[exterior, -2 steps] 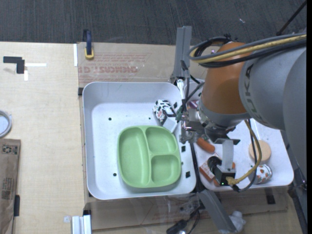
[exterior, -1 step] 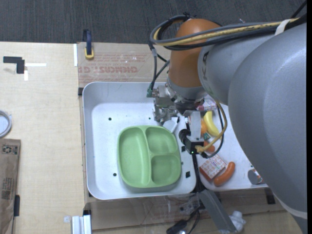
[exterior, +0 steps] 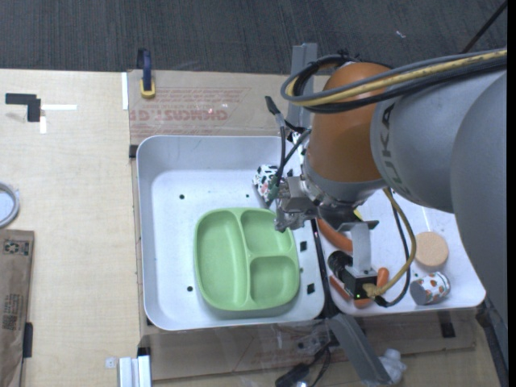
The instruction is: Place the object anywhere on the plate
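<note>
A light green divided plate (exterior: 242, 260) lies in the left white bin (exterior: 161, 216), toward its front right. My gripper (exterior: 284, 214) hangs over the plate's back right rim, largely hidden under the arm's orange and grey wrist. A small white object with dark spots (exterior: 264, 181) sits just behind the plate, close to the gripper's left side. Whether it touches the gripper, I cannot tell.
The right bin (exterior: 459, 297) holds an orange carrot-like piece (exterior: 332, 234), a round tan disc (exterior: 431, 250) and a small spotted white thing (exterior: 427, 289). A blue-handled clamp (exterior: 145, 75) stands at the back edge. A roll of tape (exterior: 6, 205) lies at the far left.
</note>
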Motion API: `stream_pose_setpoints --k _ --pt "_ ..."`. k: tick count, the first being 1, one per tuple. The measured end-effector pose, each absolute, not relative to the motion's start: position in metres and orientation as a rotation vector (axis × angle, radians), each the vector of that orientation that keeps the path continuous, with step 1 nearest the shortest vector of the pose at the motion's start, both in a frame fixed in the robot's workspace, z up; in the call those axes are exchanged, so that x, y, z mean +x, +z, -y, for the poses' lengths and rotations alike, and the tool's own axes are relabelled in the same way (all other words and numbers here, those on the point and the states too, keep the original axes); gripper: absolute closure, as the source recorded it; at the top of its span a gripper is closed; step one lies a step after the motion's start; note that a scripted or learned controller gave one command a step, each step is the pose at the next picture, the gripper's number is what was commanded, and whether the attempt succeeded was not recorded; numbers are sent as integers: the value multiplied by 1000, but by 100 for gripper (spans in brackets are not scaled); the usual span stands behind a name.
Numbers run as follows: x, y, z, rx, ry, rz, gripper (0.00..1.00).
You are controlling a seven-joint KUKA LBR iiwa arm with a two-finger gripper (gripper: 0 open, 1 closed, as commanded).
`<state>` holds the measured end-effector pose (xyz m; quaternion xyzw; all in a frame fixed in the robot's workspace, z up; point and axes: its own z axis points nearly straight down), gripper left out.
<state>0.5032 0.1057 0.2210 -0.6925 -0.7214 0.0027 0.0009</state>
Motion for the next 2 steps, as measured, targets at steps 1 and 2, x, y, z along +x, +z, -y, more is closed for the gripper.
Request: stream_pose_setpoints --k 1,2 --pt "522 203 -147 -2224 8 2217 100" --pt "498 220 -61 -2259 7 2181 100"
